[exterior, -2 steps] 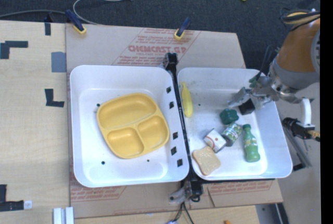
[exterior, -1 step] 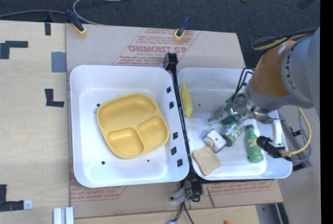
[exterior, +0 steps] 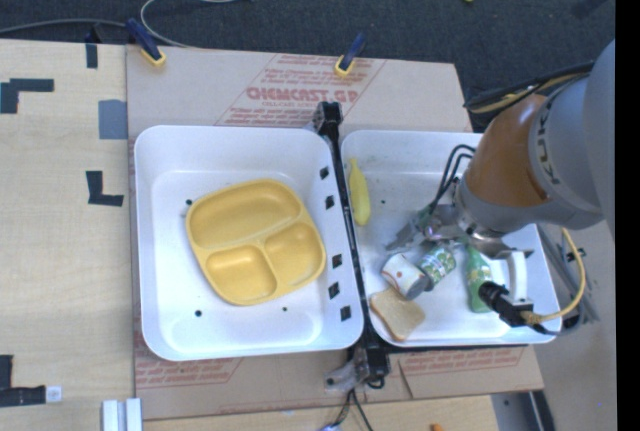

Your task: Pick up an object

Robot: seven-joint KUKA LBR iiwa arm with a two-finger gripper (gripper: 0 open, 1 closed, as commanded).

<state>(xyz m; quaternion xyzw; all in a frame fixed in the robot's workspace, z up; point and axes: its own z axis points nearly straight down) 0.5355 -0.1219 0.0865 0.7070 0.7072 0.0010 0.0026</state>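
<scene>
Camera view: arm low over right bin, gripper among clutter mid-bin; finger state cannot tell. Step: reaching for grasp; next needs closing on one item, lifting clear. Nearby: one small can, one green bottle, one bread slice at front edge, one banana by left wall. Left bin: one yellow divided plate.

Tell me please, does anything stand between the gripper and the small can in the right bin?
Nothing visible does. The gripper is low in the right bin, right beside the small can, with no other object between them. The white cup, the toast slice and the green bottle lie close around the can.
</scene>
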